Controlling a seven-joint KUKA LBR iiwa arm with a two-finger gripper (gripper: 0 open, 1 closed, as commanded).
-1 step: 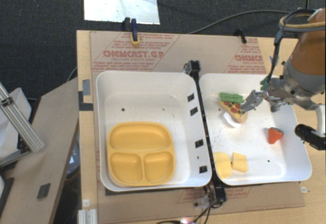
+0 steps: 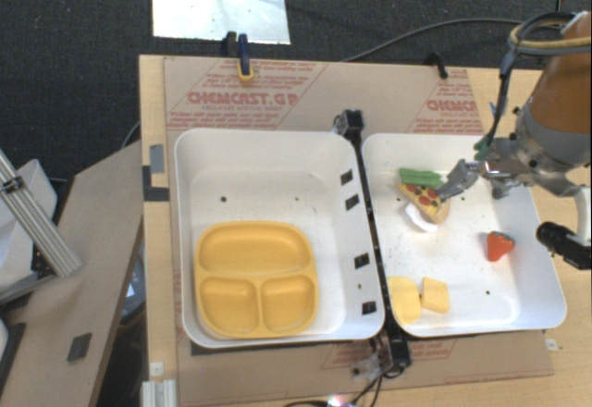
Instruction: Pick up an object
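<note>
Your gripper point(image 2: 455, 181), jaw state unreadable, sits at the toy pizza slice point(image 2: 425, 200) in the right bin point(image 2: 546, 303): red-and-tan wedge, long axis diagonal, tip toward lower right, green piece point(image 2: 419, 177) just above.

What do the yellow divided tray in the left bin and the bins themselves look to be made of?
Yellow three-compartment tray: probably moulded plastic, matte, with rounded rims and soft highlights. Two shallow white bins, left and right: likely thin formed plastic, smooth and slightly glossy, with rolled edges; exact material can't be confirmed.
</note>
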